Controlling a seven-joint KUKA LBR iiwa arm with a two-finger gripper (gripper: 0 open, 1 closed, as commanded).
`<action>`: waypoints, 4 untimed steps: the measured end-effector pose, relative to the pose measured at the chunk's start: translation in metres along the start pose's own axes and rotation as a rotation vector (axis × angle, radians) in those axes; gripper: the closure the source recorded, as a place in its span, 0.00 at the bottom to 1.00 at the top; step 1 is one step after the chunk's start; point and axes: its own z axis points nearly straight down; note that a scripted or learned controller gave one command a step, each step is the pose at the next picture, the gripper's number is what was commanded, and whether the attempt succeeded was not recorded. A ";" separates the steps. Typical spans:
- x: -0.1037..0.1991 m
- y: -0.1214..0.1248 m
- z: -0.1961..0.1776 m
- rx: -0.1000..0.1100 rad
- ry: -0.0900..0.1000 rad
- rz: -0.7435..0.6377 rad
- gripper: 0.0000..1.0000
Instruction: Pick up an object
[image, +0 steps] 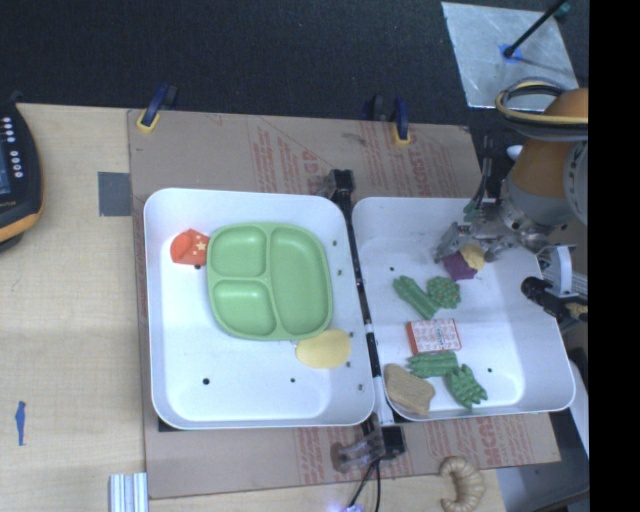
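On the bench, two shallow white bins sit side by side: the left bin (170, 400) and the right bin (530, 385). Within the left bin lies a green divided plate (270, 280) with three compartments, touched at its lower right edge by a pale yellow lemon-shaped piece (323, 349), while a red piece with a small star (188, 247) rests against its upper left edge. From the right side the grey arm (545, 165), orange-banded, reaches over the right bin's upper part. Its gripper (468, 252) stands low with fingers spread, and a small purple and yellow object (463, 263) sits between them. Just below lie two green vegetable toys (425, 295), then a red patterned card (433, 335), two more green pieces (450, 375), and a tan bread-like slice (408, 390) at the bin's lower left corner.
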 end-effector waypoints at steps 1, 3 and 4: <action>-0.001 0.002 -0.016 -0.005 -0.002 -0.002 1.00; 0.067 -0.018 -0.094 -0.013 0.002 -0.006 1.00; 0.119 -0.010 -0.105 -0.007 0.001 -0.005 1.00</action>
